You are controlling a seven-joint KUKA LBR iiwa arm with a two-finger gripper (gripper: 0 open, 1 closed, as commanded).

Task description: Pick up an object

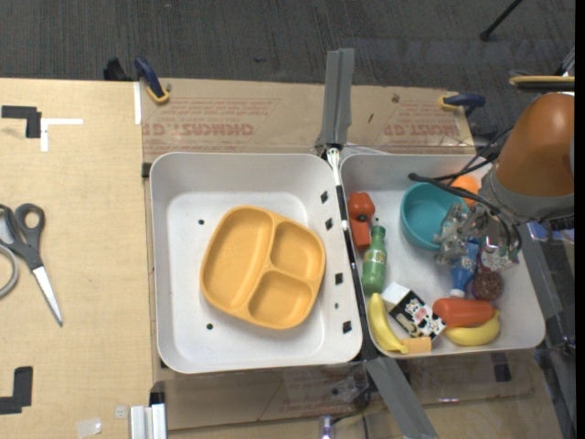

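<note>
The gripper [464,236], fingers unclear so I cannot tell its state, hovers over the teal bowl [425,218]; at six o'clock the bananas [473,335] look light and soft.

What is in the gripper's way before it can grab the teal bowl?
Nothing visible. The gripper hangs in the right bin right beside the teal bowl, at its right rim. The orange ball sits by the bowl's far edge, not between them.
</note>
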